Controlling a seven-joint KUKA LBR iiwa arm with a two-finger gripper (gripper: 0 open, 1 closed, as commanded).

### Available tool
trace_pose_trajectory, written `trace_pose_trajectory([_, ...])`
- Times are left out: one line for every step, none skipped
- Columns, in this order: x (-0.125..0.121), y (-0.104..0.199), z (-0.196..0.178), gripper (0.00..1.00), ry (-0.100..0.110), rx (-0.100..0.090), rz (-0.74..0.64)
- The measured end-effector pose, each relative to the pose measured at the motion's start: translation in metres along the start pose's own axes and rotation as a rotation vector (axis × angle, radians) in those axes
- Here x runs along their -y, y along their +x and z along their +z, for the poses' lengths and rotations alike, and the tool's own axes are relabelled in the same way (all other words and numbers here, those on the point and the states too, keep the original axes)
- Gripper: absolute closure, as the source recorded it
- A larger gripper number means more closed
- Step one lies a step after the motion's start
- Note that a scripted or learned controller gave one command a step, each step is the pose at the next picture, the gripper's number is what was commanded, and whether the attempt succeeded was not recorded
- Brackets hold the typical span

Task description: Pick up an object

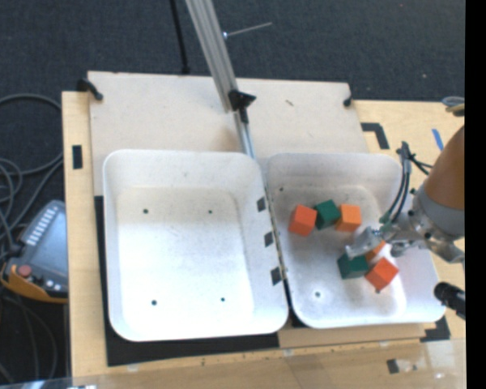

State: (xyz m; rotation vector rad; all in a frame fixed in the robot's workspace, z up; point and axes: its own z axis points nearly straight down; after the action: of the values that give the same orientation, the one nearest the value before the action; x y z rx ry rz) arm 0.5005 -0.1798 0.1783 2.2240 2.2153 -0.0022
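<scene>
Down at the front of the bench sit two white bins side by side. On the left, the left bin has nothing but a few tiny dark dots on its floor. Next to it, the right bin holds all the blocks.

Three blocks sit in a row near the middle of the right bin: an orange block, then a green block touching it, then a smaller orange block touching the green one. Lower down and to the right are two more, close together: a dark green block and a red-orange block.

From the right side comes the grey arm. Its gripper is down inside the right bin, right above the dark green block and the red-orange block. I cannot tell if the gripper is squeezing anything or is let go.

A silver pole leans up from between the bins at the back.
</scene>
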Motion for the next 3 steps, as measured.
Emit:
trace_pose_trajectory([0.0101, 0.0288, 0.0559, 0.00, -0.005, 0.000, -0.005])
trace_pose_trajectory([0.0100, 0.0282, 0.0479, 1.00, -0.005, -0.001, -0.001])
trace_pose_trajectory([0.0101, 0.0284, 0.0485, 0.00, -0.005, -0.001, 0.003])
